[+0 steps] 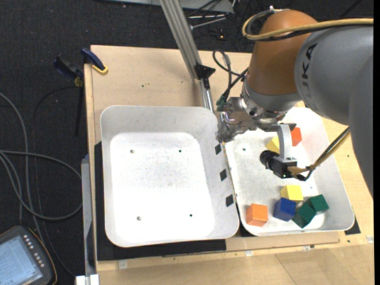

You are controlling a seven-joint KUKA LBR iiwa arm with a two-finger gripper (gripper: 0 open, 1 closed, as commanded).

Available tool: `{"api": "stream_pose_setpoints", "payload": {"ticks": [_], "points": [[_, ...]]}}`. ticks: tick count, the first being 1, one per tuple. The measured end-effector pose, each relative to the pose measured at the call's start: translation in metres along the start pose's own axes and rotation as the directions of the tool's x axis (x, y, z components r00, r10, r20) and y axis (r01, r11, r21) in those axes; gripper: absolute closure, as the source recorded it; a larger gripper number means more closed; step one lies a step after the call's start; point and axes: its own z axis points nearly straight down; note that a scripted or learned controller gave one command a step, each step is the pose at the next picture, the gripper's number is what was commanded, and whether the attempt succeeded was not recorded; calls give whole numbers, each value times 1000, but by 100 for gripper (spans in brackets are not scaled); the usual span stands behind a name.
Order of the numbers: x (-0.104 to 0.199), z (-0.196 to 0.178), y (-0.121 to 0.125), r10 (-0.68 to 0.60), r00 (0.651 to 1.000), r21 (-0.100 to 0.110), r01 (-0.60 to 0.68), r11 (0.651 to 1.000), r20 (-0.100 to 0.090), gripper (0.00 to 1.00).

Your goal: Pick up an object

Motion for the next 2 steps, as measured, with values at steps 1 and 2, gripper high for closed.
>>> {"api": "stream_pose_setpoints", "payload": {"ticks": [1, 2], "points": [[46, 13, -15, 0, 1000, 1, 0, 1000, 0, 100], [42, 13, -14, 8, 1000, -1, -8, 1000, 1, 0]]}}
